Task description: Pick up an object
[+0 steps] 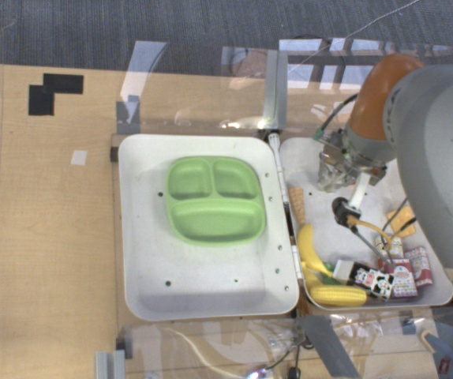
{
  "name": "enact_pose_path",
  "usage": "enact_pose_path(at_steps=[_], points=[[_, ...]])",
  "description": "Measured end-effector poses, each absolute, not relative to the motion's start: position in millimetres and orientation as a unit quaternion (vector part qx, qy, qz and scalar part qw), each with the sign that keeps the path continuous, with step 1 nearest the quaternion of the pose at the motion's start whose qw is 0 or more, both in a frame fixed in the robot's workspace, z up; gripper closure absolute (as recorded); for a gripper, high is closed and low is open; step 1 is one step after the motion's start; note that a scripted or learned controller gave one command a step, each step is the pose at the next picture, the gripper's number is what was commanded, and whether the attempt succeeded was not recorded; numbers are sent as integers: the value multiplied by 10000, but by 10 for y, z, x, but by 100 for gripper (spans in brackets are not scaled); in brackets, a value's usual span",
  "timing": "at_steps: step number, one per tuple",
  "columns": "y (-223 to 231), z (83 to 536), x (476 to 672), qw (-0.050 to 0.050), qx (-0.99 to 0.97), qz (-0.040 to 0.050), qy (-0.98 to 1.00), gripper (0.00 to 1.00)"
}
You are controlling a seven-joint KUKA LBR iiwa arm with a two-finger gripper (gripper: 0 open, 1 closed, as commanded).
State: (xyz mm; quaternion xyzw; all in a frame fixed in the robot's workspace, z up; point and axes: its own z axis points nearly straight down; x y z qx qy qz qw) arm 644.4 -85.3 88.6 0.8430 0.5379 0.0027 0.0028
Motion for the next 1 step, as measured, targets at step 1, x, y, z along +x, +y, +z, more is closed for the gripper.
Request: enact_pose_path(at_steps=[1], points=[[-1240, 1544, 6612, 8, 6821, 6, 7313, 100]])
